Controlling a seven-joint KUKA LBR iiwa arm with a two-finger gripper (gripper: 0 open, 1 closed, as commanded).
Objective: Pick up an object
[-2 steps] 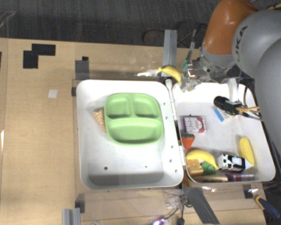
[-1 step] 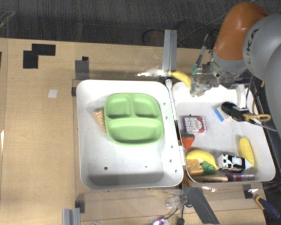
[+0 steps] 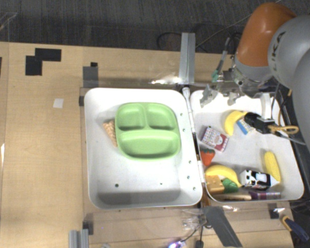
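My gripper (image 3: 218,90) hangs over the far left corner of the right bin (image 3: 297,185), with nothing visibly held. A yellow banana (image 3: 232,121) lies just in front of it, near a small blue piece (image 3: 243,127). A pink and white box (image 3: 214,138) lies at the bin's middle left, with a small red piece (image 3: 208,157) below it. A corn cob (image 3: 271,165) lies on the right. Along the near wall sit a yellow toy (image 3: 220,175) with a green piece, a black and white figure (image 3: 255,179) and a wooden stick (image 3: 232,196).
The left bin (image 3: 101,185) holds a green divided plate (image 3: 146,129) with a tan object (image 3: 109,132) tucked at its left edge. A metal post (image 3: 187,58) stands behind the wall between the bins. The grey arm fills the upper right.
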